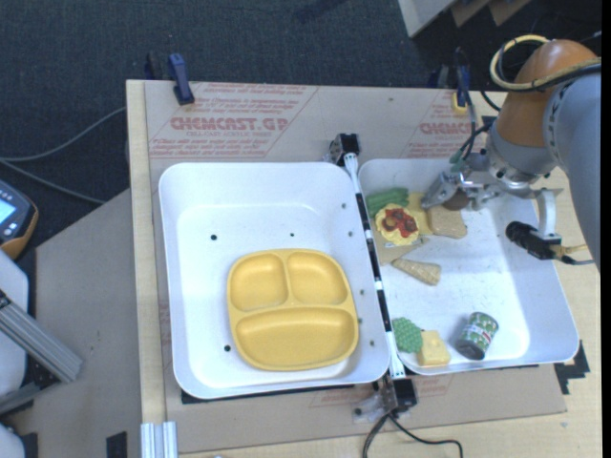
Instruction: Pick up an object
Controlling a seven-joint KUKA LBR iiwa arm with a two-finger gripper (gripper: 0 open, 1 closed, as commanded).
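Note:
My gripper (451,191) hangs low over the back of the right bin (520,289), under the grey arm with its orange band (535,84). Just below it lies a tan toast slice (447,223). Left of that sit a small pizza (398,223) with red toppings and a green leaf piece (386,200). A tan wedge (417,271) lies mid-bin. At the front are a green can (476,335), a yellow cheese block (434,348) and a green bumpy piece (408,332). Nothing can be seen held in the gripper.
The left bin (191,256) holds a yellow divided plate (291,308). A black fitting (533,239) on the arm juts over the right bin's right side. Blue clamps (178,76) stand at the board's back edge.

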